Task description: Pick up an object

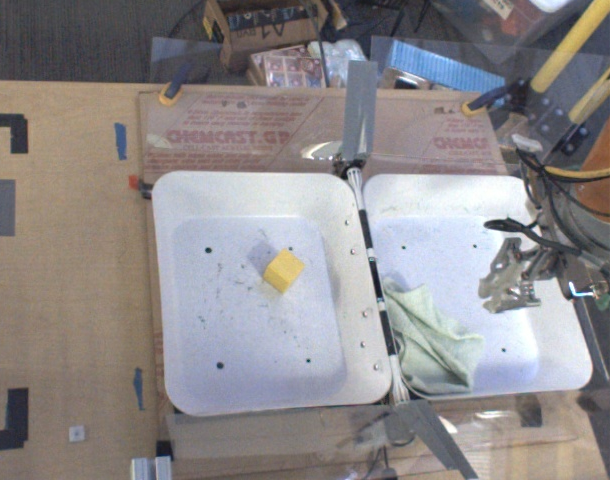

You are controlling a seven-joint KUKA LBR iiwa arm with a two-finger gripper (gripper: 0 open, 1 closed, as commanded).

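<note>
Gripper (505,283) — one, two-fingered, metallic, over the right side of the right bin (555,363). Its fingers stand somewhat apart, pointing down and left; nothing shows between them. It hangs over bare white floor, well apart from both loose items.

Right bin — one. Contents: one pale green cloth (430,338), crumpled, lying against the bin's left wall near the front corner.

Left bin (185,368) — one. Contents: one yellow block (283,270), small, roughly cubic, alone near the middle and turned at an angle to the walls.

Handling note — the step appears to be the approach, no object yet reached. The cloth is the nearer candidate; a pinch on a raised fold, away from the wall, would likely serve best. The block would call for fingers aligned to two opposite flat faces, since a corner-on closure could push it aside.

Count: two bins, one cloth, one block, one gripper.
</note>
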